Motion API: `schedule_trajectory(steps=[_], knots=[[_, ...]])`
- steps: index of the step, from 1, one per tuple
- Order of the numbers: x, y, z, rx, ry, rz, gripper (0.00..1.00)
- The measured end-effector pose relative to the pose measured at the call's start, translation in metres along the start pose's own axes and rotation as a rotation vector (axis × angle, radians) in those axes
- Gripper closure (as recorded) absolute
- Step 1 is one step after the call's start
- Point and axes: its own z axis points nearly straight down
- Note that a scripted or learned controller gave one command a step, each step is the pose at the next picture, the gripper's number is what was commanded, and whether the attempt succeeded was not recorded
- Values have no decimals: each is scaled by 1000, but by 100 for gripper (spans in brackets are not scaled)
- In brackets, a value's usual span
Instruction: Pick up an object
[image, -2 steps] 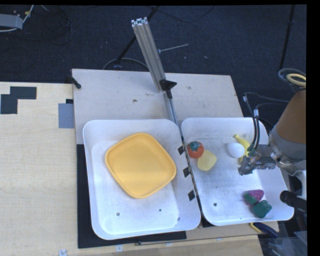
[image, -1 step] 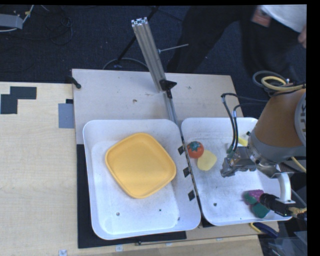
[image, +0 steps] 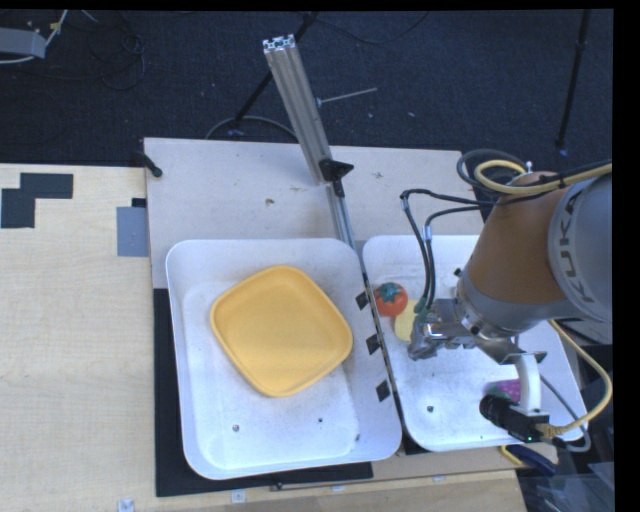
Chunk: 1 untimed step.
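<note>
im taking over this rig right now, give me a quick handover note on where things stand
Hand: low over the right bin, near its left wall; grip state unclear.
Things: an orange-red ball and a yellow item sit just left of the hand; a pink item lies nearer the arm. A yellow plate rests in the left bin.
Done: nothing visibly lifted.
Left: grasp and raise one object.

Metal rail (image: 305, 110) slants across bench (image: 240, 195) behind bins.

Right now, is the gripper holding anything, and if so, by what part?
Cannot be told. The gripper is low in the right bin beside the orange ball and a yellow object, but the view shows nothing between its fingers.
</note>
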Motion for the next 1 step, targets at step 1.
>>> schedule_trajectory(steps=[1], knots=[[51,2,-18,-1,0,0,100]])
